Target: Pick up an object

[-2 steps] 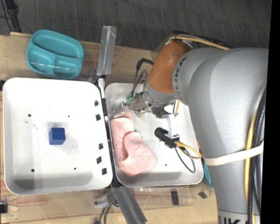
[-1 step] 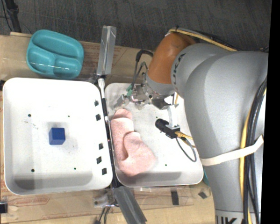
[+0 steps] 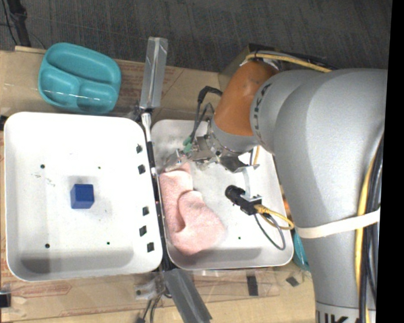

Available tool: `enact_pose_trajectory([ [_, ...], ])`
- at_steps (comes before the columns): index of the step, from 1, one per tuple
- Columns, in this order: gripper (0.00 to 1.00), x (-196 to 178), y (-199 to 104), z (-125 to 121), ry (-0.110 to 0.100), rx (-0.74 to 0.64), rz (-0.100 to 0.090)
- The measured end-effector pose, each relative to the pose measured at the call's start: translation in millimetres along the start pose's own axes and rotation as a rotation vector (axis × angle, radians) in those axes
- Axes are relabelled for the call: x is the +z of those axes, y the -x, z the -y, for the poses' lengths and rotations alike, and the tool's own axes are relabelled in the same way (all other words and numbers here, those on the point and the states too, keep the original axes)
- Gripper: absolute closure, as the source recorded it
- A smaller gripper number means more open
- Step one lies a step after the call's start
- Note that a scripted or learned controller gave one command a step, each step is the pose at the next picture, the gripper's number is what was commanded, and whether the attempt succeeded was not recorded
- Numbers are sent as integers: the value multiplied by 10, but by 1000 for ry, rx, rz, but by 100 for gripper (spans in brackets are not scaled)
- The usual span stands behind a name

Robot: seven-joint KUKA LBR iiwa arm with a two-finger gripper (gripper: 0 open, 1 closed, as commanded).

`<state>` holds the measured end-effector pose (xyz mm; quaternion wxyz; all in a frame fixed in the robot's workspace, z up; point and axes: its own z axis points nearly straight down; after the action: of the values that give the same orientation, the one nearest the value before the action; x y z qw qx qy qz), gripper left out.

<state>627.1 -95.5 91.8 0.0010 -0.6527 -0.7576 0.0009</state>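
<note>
The pincer [image 3: 189, 152], its opening impossible to judge, hung over the right bin [image 3: 265, 252], the pink cloth [image 3: 189, 214] lying just below it, its long axis running toward the near rim.

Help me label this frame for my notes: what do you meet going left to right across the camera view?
Teal tray → blue cube in the left bin → pink cloth in the right bin → orange band → grey arm.
</note>
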Motion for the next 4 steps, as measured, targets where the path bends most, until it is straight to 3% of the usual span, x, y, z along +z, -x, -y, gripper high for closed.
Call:
enact_pose_trajectory([
  [1,0,-16,282,-192,4,-94,2],
  [2,0,-20,77,-297,6,-265,3],
  [3,0,-3,24,87,1,-327,0],
  [4,100,-111,25,80,2,-331,1],
])
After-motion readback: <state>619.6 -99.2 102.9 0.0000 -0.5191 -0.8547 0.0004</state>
